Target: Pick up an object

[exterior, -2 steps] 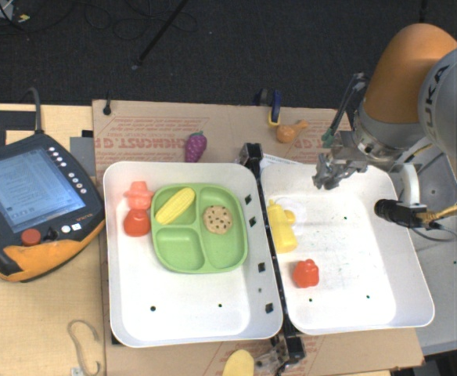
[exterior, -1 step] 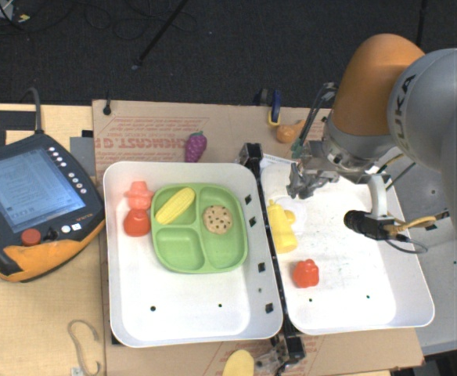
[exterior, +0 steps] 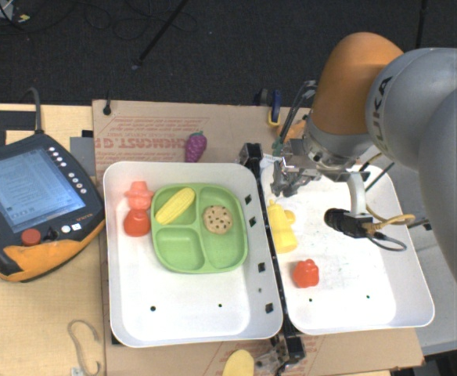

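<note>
Tool, grip state impossible to tell, hovers just at twelve o'clock of the yellow toy; descend centred over it.

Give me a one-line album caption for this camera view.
Grey robot arm's gripper hovers above a yellow toy and red toy in the right bin.

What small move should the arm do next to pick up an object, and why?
Probably lower the hand a little toward the yellow toy. The hand hangs at the back left corner of the right bin, and the yellow toy lies just in front of it by the bin's left wall, nearer than the red block. Nothing shows in the hand.
</note>
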